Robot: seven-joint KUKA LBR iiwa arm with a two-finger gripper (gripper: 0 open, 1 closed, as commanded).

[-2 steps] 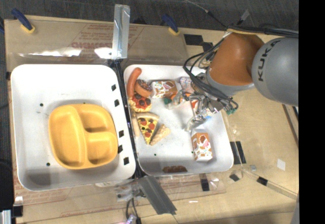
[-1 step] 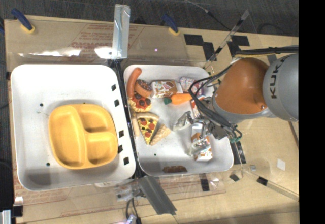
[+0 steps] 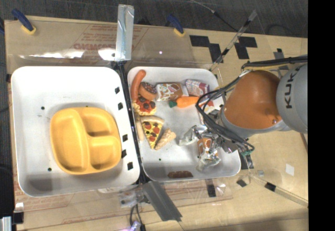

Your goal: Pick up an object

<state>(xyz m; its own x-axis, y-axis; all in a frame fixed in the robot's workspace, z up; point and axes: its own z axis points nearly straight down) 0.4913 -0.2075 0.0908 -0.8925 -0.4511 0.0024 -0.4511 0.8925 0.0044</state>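
My gripper (image 3: 205,146) is low in the right bin (image 3: 172,164), near its front right corner, under the orange wrist band (image 3: 251,101). A small orange-brown thing (image 3: 205,143) lies right at the gripper's metal parts, and I cannot tell whether it is held. To the left of the gripper lie a pizza slice (image 3: 152,128) and a tan wedge (image 3: 165,138). Further back are a carrot (image 3: 187,102), a red sausage (image 3: 137,83), a chocolate donut (image 3: 147,90) and two printed packets (image 3: 168,91).
The left bin (image 3: 31,88) holds a yellow divided plate (image 3: 85,140). A brown flat piece (image 3: 179,174) lies by the right bin's front wall. A metal post (image 3: 124,31) stands behind the seam between the bins. Cables (image 3: 230,46) run at the back right.
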